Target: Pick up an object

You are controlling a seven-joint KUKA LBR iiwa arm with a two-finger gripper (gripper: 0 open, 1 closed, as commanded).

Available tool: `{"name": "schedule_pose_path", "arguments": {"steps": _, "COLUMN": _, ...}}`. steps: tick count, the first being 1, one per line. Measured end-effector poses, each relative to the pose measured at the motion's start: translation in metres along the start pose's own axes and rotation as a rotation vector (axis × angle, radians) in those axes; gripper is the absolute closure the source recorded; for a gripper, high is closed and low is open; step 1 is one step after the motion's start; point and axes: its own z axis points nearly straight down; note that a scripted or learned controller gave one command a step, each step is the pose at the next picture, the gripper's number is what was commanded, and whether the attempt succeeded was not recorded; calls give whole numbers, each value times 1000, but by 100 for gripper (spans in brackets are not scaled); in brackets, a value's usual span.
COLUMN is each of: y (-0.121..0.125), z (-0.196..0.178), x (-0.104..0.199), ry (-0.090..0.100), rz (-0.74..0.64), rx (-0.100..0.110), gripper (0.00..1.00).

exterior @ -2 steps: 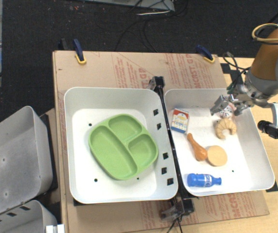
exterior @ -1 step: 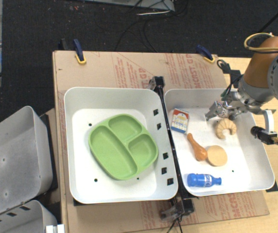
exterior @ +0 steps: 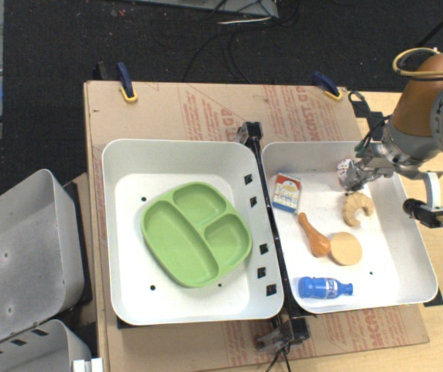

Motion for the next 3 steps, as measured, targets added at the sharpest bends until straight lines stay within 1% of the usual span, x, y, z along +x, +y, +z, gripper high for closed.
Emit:
{"name": "schedule_pose_path", "arguments": {"steps": 1, "y": 1, "z": -64, "x": 0, "ry": -1, "rz": 3, "rx": -9, "gripper": 100}}
{"name": "schedule_pose_path", "arguments": {"steps": 2, "y": -3, "z": -112, "x": 5, "ry": -1, "rz": 2, "rx": -9, "gripper": 100}}
{"name": "schedule_pose_path", "arguments": {"steps": 3, "y": -6, "z": -176, "x": 4, "ry": -2, "rz": 2, "rx": -11, "gripper": 100}}
